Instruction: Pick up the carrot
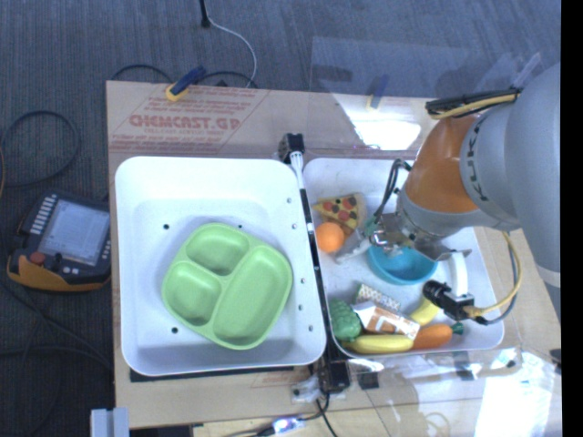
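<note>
We find the carrot (434, 337) in the right bin (355, 178), low in the camera view and close to that bin's near right corner. It lies on its side with one end touching or just beside the banana (383, 343), and a small printed carton (383, 318) sits just above the two. The gripper (377, 238) hovers well apart from it, up near the middle of the bin, between the round orange fruit (330, 237) and the blue bowl (401, 265). The wrist hides so much of the claw that we cannot tell whether it is spread or pressed together, and we see nothing pinched in it. We judge the carrot to be a light toy, stiff rather than soft, with a smooth, tapered skin that could slide out of a pinch placed near the thin end. We would take it across the thick middle of its body, with the claw set square to its long axis, coming down from above. The crowding is the main worry: the banana and carton press in on one side and the bin wall stands close on the other, so there is little room for the claw beside it. The left bin (146, 198) holds a green divided plate (228, 285) and plays no part here.
</note>
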Available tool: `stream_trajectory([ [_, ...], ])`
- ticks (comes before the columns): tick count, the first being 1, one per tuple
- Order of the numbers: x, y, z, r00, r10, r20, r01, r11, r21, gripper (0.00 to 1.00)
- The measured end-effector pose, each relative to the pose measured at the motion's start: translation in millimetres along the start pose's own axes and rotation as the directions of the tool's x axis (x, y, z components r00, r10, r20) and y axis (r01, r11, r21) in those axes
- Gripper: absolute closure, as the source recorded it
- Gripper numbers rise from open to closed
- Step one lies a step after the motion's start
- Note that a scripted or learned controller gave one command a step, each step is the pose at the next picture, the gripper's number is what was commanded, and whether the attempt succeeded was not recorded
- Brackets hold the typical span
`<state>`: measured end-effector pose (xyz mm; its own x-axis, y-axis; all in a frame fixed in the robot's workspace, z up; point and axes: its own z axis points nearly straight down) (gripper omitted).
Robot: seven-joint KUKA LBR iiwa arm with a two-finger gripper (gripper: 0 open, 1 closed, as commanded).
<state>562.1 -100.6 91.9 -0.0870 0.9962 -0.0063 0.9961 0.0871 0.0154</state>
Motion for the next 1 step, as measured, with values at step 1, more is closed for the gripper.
stream_trajectory([
  [1,-9.3,90.6,2.0,0.997,0.076,0.003,-0.076,0.996,0.039,0.00],
])
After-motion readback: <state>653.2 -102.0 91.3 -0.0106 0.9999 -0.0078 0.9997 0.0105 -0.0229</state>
